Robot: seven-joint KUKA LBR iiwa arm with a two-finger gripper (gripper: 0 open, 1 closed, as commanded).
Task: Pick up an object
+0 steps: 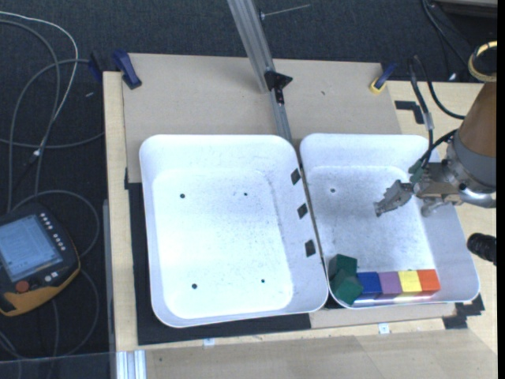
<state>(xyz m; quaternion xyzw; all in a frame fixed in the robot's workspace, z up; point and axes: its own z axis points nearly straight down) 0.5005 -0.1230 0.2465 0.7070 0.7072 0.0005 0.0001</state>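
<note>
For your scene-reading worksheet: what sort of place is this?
Probably a robotics lab test bench: a robot arm reaches over two white bins, a handheld control pendant lies beside loose cables on the carpet.

Both bins (225, 152) look like smooth white plastic, speckled dark. The bench (197, 93) looks like matt pale wood. The gripper (402, 200) looks like dull grey metal.
</note>
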